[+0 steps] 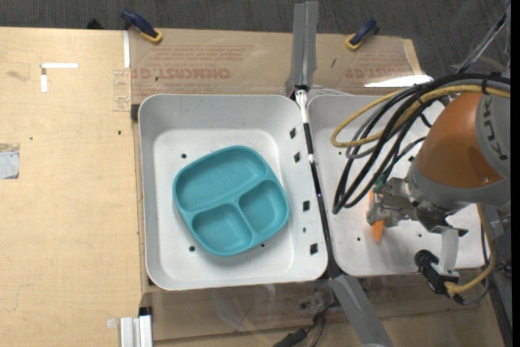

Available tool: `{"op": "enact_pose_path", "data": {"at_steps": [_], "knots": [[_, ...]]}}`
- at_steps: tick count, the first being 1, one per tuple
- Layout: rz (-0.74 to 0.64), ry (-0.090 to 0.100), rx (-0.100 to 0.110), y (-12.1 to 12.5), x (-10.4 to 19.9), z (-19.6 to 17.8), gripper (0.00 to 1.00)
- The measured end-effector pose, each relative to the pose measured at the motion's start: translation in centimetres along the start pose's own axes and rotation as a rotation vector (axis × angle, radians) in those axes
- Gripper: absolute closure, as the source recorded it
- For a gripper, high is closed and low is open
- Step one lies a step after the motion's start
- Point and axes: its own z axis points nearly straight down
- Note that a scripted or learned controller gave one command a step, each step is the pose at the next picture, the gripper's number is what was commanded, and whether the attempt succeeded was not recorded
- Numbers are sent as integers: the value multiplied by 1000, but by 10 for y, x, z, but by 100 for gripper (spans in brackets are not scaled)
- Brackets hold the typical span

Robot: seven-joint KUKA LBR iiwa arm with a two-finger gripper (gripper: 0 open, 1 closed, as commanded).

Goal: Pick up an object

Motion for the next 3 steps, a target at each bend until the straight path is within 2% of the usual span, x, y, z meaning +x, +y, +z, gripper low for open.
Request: {"op": "enact_pose_path", "data": {"at_steps": [1,2,3], "knots": [[39,-1,-5,54,69,-83,100],[-30,-2,-5,21,259,-126,100],[195,-3,-5,61,339,-145,100]]}}
